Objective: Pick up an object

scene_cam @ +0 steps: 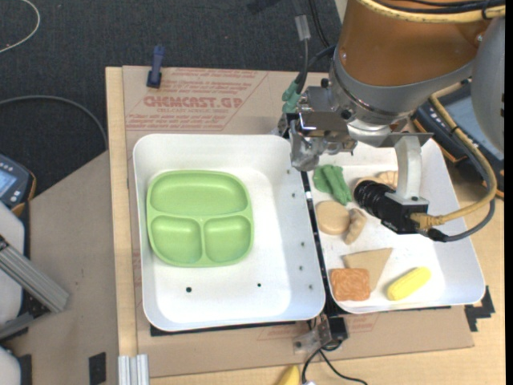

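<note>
**Mia:** What is closest to us in the right white bin?

**Ben:** A square orange waffle-looking piece and a yellow toy lemon. Just behind them is a flat tan wedge like a slice of bread.

**Mia:** And past those?

**Ben:** A round tan cookie-shaped piece with a small beige lump touching it. Then a green leafy toy near the wall between the bins. The left white bin has a light green plastic tray with three parts.

**Mia:** Where is the robot's gripper?

**Ben:** Up at the back, low over the far left corner of the right bin, just beside the green leafy toy. I can't tell if it is open or closed, and I see nothing held in it.

**Mia:** So what step is this?

**Ben:** I think it is reaching down to grab. The leafy toy looks like the pick. Next it needs to get around that toy, squeeze, and lift straight up without bumping the bin wall.
</note>
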{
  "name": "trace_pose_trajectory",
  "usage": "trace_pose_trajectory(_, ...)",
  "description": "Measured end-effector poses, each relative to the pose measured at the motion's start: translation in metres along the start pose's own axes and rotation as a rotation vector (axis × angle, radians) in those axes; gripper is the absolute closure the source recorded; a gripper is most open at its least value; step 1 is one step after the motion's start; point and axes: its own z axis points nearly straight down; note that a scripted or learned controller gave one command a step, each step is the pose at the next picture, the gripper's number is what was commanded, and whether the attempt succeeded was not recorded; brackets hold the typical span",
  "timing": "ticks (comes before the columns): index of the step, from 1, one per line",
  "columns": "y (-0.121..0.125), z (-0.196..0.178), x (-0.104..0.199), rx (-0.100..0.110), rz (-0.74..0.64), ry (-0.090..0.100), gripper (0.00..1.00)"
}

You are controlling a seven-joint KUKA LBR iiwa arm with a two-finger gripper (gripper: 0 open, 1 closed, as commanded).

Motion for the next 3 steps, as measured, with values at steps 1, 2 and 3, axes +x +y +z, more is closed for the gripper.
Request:
trace_pose_trajectory(1,-0.023,0.083,0.035,0.012,-0.007,-0.002,1.0)
trace_pose_trajectory(2,-0.016,0.0,-0.02,-0.01,0.002,0.001,1.0)
trace_pose_trajectory(3,-0.021,0.046,-0.116,0.006,0.006,-0.002,1.0)
